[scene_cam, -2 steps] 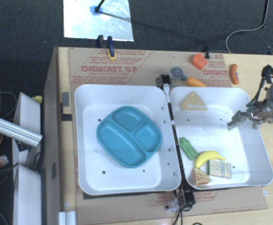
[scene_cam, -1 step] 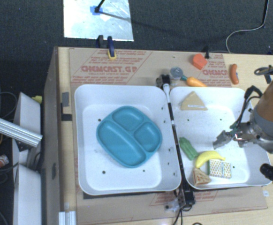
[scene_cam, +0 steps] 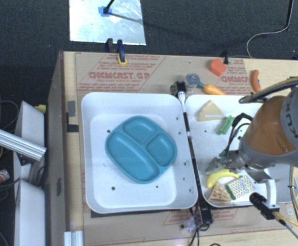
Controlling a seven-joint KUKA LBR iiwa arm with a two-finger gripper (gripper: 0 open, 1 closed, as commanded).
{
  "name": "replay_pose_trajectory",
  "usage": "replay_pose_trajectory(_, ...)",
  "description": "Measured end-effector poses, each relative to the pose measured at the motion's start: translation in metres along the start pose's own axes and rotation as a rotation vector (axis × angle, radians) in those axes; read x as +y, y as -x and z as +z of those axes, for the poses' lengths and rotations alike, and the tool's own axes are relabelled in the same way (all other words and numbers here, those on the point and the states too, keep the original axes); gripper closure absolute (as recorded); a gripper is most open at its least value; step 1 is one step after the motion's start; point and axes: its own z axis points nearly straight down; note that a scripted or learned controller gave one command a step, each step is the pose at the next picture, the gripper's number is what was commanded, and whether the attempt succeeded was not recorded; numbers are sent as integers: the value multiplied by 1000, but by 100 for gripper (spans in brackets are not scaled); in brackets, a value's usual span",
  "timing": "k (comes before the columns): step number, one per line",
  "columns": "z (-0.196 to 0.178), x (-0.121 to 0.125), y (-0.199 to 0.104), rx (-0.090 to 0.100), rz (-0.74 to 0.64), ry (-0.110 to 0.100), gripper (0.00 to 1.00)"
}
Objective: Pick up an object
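Yellow banana (scene_cam: 221,177) lies just below the gripper (scene_cam: 221,163), which hangs low to reach it; whether the pincer is clenched cannot be told.

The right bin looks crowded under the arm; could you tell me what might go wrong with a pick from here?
The gripper sits low over the banana, which lies against a waffle-like piece and a checkered block; it could nudge or grab the wrong one. These items crowd the right bin front edge, so fingers might hit the wall.
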Motion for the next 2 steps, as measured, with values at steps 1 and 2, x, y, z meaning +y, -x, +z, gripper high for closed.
replay_pose_trajectory(1, -1, 47, 41, -2, 2, 1, 0)
replay_pose_trajectory(2, -1, 130, 74, -2, -1, 2, 0)
